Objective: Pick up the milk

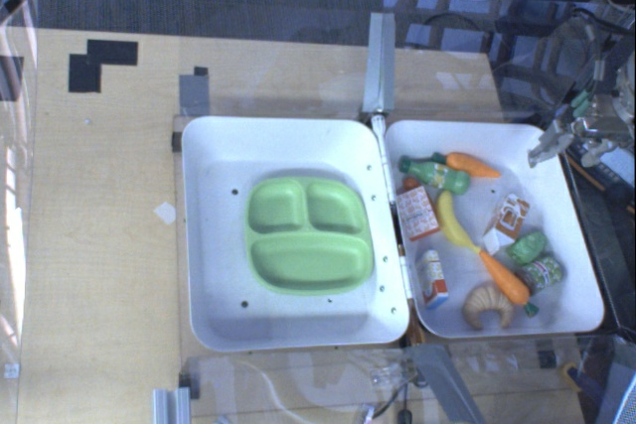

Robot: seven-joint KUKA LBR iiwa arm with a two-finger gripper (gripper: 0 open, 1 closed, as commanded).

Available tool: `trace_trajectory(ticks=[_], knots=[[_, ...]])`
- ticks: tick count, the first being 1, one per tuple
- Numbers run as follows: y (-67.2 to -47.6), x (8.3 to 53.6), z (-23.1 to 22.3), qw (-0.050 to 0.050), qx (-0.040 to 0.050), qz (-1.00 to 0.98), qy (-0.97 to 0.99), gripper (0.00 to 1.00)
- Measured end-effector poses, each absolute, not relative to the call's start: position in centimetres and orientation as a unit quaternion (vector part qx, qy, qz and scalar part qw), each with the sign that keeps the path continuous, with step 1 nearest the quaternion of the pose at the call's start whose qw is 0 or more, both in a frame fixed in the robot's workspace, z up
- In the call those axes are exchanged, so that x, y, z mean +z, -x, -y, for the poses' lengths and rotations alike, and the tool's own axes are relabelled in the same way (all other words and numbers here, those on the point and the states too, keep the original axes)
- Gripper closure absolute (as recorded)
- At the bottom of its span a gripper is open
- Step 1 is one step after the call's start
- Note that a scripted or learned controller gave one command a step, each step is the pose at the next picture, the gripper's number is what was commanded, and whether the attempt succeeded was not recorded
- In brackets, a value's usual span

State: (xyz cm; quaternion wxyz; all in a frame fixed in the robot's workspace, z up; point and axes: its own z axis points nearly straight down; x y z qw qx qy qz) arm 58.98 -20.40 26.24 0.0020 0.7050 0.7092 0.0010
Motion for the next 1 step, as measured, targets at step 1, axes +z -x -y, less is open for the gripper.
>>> trace_trajectory(ticks=[1], knots=[[-59.96,11.81,20.44,0.001,0.0005,-0.690,-0.724,0.00]])
